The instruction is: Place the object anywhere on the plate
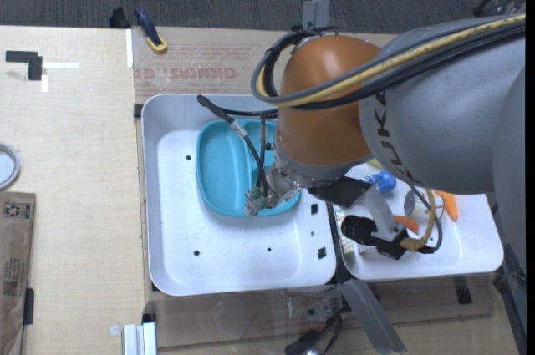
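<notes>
A teal plate (224, 169) lies in the left white bin (167, 253), toward its back. My gripper (257, 200) hangs low over the plate's front right rim, under the orange band of the arm. The wrist hides the plate's right side. I cannot make out any object between the gripper's tips. In the right bin (468, 257) lie a small blue object (384, 182) and two orange pieces (449, 205) (407, 221), partly hidden by the arm.
The arm's grey body covers most of the right bin and the wall between the bins. A blue and yellow clamp (150, 31) lies on the cardboard behind the left bin. A tape roll (5, 166) and a brown bag (17, 261) sit at far left.
</notes>
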Tool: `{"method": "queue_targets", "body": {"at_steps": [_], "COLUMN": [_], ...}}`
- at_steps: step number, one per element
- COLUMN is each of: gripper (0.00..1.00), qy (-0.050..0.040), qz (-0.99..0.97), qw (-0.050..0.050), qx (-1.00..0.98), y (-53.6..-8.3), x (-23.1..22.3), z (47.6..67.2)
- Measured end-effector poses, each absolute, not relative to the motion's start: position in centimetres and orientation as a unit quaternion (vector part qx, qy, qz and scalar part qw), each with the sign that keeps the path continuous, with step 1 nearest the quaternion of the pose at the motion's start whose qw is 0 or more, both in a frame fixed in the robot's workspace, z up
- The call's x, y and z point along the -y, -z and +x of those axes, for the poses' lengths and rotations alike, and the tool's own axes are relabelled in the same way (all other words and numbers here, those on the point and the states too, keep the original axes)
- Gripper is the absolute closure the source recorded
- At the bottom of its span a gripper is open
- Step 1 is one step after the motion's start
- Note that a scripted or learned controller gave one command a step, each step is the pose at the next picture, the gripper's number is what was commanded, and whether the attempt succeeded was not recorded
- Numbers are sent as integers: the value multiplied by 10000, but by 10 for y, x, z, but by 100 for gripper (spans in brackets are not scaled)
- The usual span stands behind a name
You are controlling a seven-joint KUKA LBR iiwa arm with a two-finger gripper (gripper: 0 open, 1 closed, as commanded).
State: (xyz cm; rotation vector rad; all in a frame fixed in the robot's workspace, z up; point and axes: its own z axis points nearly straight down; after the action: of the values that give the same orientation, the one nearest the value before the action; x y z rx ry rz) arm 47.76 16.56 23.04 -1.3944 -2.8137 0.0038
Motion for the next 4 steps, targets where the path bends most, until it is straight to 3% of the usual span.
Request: {"method": "queue_targets", "body": {"at_steps": [1,2,3,4], "gripper": [100,100,0,100], "qy": [-13,-18,-17,-29], "qz": [-4999,-4368,-4370,-4388], "qw": [-3,6,6,7], "qx": [8661,8996,8995,8986], "y": [-305,-243,-243,-252], "x": [-202,-217,-217,-215], "z": [535,487,487,489]}}
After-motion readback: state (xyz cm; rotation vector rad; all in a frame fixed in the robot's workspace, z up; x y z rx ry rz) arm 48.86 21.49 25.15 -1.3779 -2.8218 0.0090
